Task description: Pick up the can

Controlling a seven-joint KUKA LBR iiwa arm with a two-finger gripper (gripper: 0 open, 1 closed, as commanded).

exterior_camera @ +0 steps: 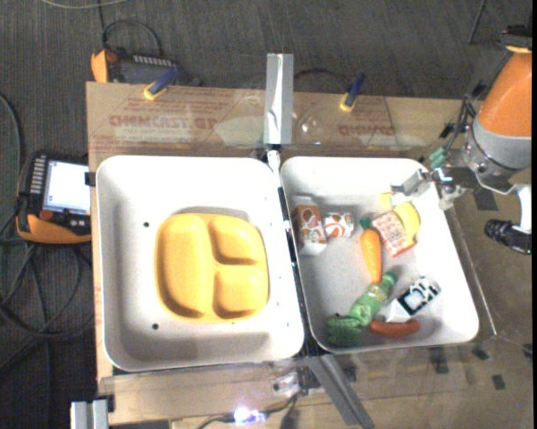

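Right now the end effector [417, 182] hangs over the far right corner of the right bin [469, 266], and I can't tell from where I stand whether it is parted or closed; nothing shows in its grip. The can [339, 225] lies on its side near the bin's left wall, touching a small brown carton [308, 225] just beside it, well apart from the arm. My worry is that a can on its side could roll out from a pinch, or the carton gets nudged or grabbed along with it, since the two sit pressed together. The carrot [372, 253] and a red-and-yellow packet [397, 230] lie between the arm and the can, so a low sweep across could knock them. To my eye the clearest room is the bare white floor just below the can; the bin's far rim and the wall shared with the left bin [116, 266], holding the yellow tray [213, 266], crowd the other sides.
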